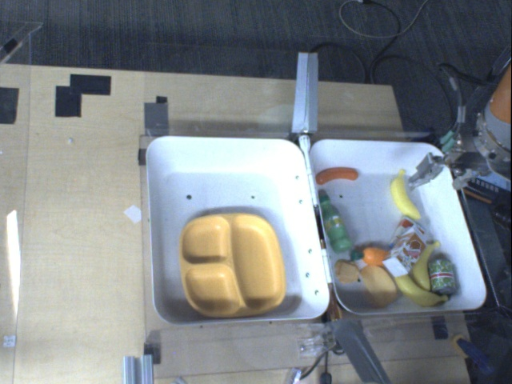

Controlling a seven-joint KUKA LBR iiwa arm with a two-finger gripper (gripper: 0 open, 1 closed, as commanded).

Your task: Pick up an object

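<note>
Camera view — two bananas [405, 196], one sausage [337, 175]

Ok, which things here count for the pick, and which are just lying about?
For the pick, in the right bin:
gripper
small banana
sausage
green bottle
large banana
can
orange
snack packet

Lying about:
left bin
yellow divided tray
cable
</note>
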